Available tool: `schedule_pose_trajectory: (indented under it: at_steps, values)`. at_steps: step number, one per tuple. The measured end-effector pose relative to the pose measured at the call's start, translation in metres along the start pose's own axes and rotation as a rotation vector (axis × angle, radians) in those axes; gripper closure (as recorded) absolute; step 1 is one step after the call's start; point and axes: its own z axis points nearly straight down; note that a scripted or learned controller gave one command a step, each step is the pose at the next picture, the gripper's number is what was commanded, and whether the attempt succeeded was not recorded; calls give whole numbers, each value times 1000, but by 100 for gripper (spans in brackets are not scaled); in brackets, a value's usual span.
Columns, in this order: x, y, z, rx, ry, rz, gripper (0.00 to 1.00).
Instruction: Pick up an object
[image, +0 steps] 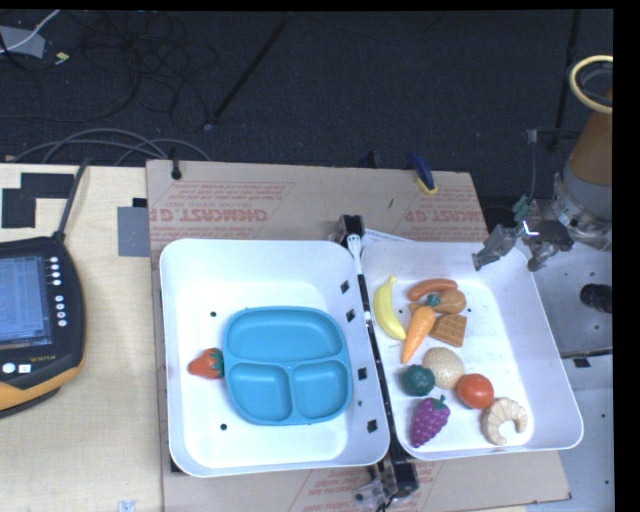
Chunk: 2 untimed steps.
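Observation:
My gripper (516, 250) hangs over the far right corner of the right bin (560, 400), its two fingers spread open with nothing between them. Below and to its left, toy foods lie in that bin: a yellow banana (387, 308), a sausage (432, 289), a carrot (418, 333), a waffle (451, 329), a pale potato (443, 365), a dark green vegetable (419, 380), a tomato (476, 390), purple grapes (428, 420) and a croissant (503, 420). The nearest of them, the sausage, is well clear of the fingers.
The left bin (190, 290) holds a blue divided plate (287, 362) and a strawberry (207, 364) at the plate's left edge. A teach pendant (30, 320) lies on the bench at far left. Cardboard (300, 205) lies under both bins.

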Motion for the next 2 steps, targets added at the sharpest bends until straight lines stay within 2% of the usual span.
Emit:
schedule_pose_trajectory:
  at_steps: [1, 2]
  values:
    - [0, 0, -10, 0, 0, -2, 100]
    - [51, -62, -101, -6, 1, -3, 100]
